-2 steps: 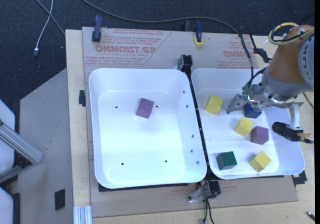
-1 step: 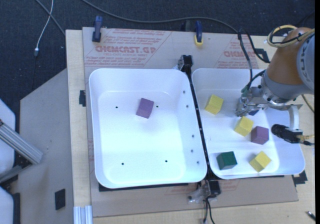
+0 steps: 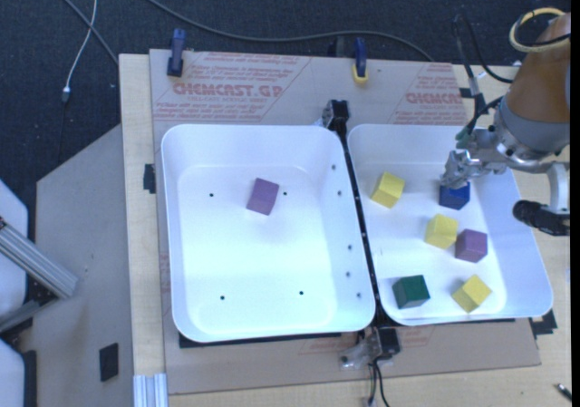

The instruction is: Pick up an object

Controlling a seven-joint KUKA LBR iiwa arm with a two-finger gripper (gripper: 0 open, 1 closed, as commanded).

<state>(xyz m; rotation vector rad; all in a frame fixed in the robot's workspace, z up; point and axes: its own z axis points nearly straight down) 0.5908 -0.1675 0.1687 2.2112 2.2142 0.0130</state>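
Fingers (image 3: 458,171) sit right over the small blue cube (image 3: 455,196), can't tell if gripping, in the right white bin (image 3: 535,292) on the table; cube looks light, rigid, best pinched on flat opposite sides.

The bench carries two white bins, a left bin (image 3: 181,215) and a right bin (image 3: 517,260). Seven blocks lie in them in all. There are three yellow blocks (image 3: 388,189) (image 3: 441,231) (image 3: 472,293), two purple blocks (image 3: 263,196) (image 3: 471,245), one green block (image 3: 410,291) and one blue block (image 3: 454,194). Two clamps, one at the left (image 3: 176,51) and one at the middle (image 3: 360,62), grip the board's far edge.
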